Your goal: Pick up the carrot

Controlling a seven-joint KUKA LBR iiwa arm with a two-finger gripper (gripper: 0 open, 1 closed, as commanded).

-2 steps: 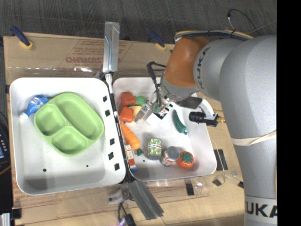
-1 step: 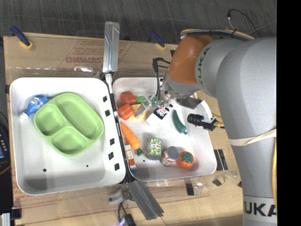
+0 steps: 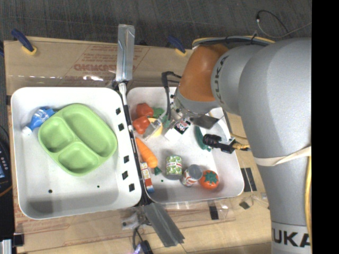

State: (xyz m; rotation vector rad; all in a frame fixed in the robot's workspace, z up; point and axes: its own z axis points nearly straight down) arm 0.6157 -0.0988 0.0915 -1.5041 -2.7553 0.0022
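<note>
Carrot [image 3: 146,152] lies along the right bin's [image 3: 233,165] left wall, beside the green can [image 3: 174,165]. Jaws' state cannot be told. Best approach: descend over the carrot, closing across its width.

Fixed camera above bench, angled down, both bins [image 3: 21,142] in frame

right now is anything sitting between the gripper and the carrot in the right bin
Nothing visibly blocks it. The gripper is down among the red toy foods at the back of the right bin. The carrot lies just nearer the camera, along the left wall, its top exposed.
</note>
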